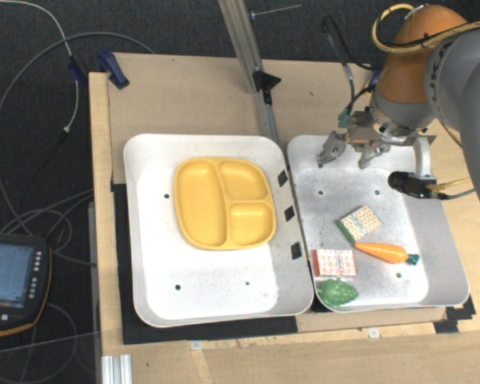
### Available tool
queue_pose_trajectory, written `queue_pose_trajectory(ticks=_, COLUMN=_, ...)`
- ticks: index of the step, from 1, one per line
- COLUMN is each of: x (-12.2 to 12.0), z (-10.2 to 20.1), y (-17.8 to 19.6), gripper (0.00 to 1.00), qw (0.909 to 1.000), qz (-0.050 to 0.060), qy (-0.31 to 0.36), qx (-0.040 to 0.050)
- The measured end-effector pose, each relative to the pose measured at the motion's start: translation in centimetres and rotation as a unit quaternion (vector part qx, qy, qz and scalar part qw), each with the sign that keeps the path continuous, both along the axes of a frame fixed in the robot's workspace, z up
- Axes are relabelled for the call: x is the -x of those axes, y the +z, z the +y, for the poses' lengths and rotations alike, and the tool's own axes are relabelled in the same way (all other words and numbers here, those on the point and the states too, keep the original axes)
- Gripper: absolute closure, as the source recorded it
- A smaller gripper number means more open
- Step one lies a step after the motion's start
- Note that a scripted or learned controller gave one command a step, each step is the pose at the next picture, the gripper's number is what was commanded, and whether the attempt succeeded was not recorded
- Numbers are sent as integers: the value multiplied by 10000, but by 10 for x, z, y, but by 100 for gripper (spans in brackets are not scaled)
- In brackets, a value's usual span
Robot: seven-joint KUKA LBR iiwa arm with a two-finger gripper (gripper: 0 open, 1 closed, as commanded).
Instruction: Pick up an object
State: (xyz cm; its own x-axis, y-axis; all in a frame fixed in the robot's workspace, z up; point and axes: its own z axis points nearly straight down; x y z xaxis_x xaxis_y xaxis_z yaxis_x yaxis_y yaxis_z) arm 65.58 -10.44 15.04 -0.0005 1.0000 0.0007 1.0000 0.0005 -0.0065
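My gripper (349, 152) hangs over the far end of the right bin (432, 246), its two grey fingers spread open with nothing between them. Nearer the front of that bin lie a small green and tan box (360, 222), an orange carrot (382, 252) with a green tip, a red and white packet (335, 262) and a green leafy piece (338, 292) at the front edge. All of them lie well in front of the gripper.
The left bin (152, 238) holds a yellow divided plate (223, 202). A metal pole (244, 38) slants up behind the bins. Black clips (289, 212) sit along the seam between the bins. Cables and a tablet (12, 282) lie off the bench at left.
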Motion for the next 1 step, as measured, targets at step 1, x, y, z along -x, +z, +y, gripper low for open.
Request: queue_pose_trajectory(ticks=1, x=1, z=1, y=-53, gripper=0, qw=10000, qz=4, qy=0, qx=-1)
